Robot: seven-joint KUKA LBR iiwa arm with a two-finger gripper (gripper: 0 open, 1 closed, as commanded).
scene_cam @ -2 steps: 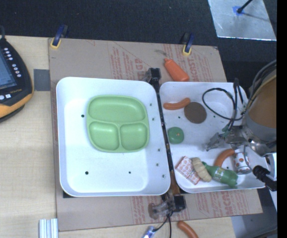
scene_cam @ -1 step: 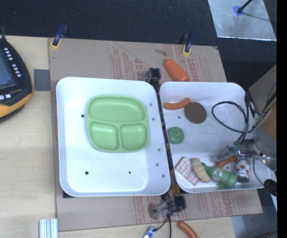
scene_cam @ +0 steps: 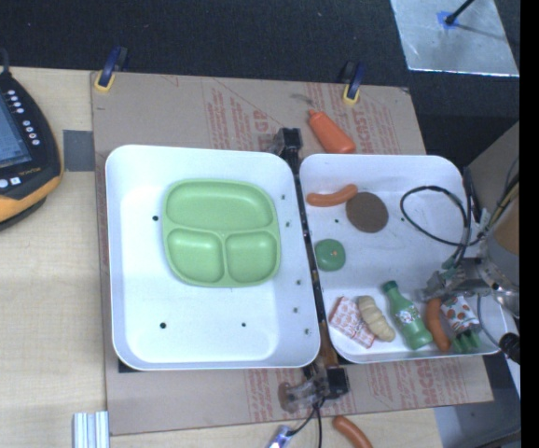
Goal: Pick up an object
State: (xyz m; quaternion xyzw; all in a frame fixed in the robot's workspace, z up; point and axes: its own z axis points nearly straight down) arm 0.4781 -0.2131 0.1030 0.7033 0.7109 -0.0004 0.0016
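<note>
Jaws low at the right edge of the right-hand white bin, tangled among small items; open or closed, cannot tell. Looped black cable just above them inside the same bin. Scattered through that bin: an orange hot dog near the top left, a round brown disc beside it, a small green round piece lower left, a red-and-white packet touching a pale lumpy pastry, a green bottle, and an orange carrot close under the jaws. Left-hand white bin carrying a green divided plate. On the table outside the bins: an orange carrot-like piece above the right bin, a teach pendant far left.
</note>
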